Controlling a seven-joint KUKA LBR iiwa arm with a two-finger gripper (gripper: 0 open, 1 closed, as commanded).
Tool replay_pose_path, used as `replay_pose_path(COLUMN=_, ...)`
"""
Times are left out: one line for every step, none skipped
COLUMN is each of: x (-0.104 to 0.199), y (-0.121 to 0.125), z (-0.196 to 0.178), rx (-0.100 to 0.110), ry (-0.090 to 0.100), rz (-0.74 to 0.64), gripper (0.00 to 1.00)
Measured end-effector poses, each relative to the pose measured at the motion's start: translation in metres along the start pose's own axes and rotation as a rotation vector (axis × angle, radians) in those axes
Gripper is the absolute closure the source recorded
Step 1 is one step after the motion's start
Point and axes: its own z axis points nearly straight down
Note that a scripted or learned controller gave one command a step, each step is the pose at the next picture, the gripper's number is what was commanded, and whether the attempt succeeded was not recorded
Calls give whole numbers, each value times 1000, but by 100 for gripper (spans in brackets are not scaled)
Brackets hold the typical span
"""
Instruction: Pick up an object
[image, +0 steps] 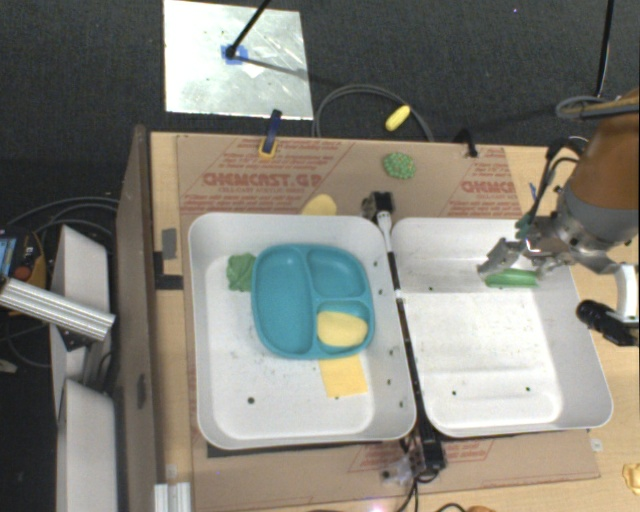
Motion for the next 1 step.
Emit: replay_pose_path(x=0, y=0, z=0, rx=0, ry=0, rz=0, gripper=0)
